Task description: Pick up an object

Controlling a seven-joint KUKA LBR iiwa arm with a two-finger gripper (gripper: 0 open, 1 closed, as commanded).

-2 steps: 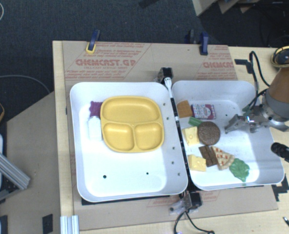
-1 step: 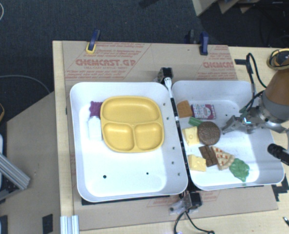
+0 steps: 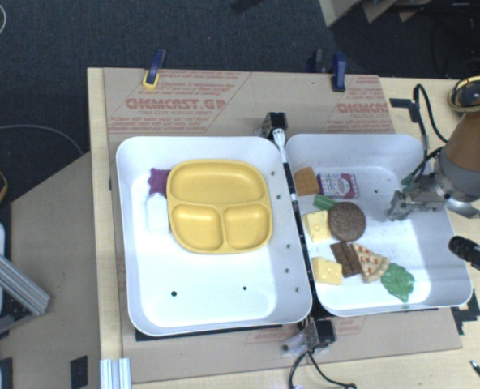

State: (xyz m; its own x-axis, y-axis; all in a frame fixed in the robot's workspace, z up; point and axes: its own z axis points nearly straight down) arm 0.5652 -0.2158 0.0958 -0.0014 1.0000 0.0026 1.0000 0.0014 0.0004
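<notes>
1. My gripper [image 3: 404,203] hangs over the right bin [image 3: 386,148], near its right side, above bare floor;
2. The food toys lie to its left; the brown round patty [image 3: 347,221] is nearest;
3. The yellow divided tray [image 3: 220,204] sits in the left bin [image 3: 207,306].

The scene is evenly and fairly brightly lit from above. The two white bins [image 3: 224,314] come out almost blown white, with little surface detail. Shadows are soft and short: a faint one under the yellow tray [image 3: 220,205] and along the bin rims. The dark floor [image 3: 53,39] at the far side stays dim. The picture is slightly soft and grainy throughout.
</notes>
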